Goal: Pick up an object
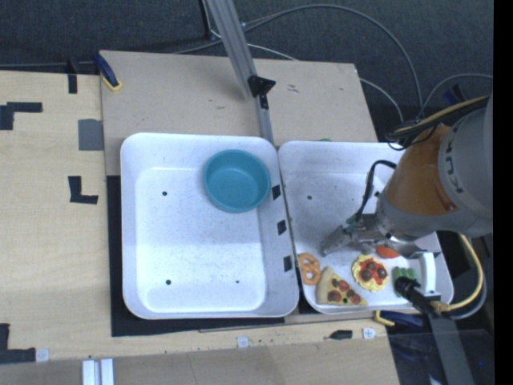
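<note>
The toy pizza [340, 289] lies at six o'clock in the right bin [321, 167], not picked up yet, with the tool [333, 243] just above it at twelve, grip unclear.

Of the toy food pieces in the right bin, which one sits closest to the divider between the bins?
The pretzel: brown and twisted, it lies by the right bin's left wall. The pizza slice and the round pizza lie farther right.
</note>
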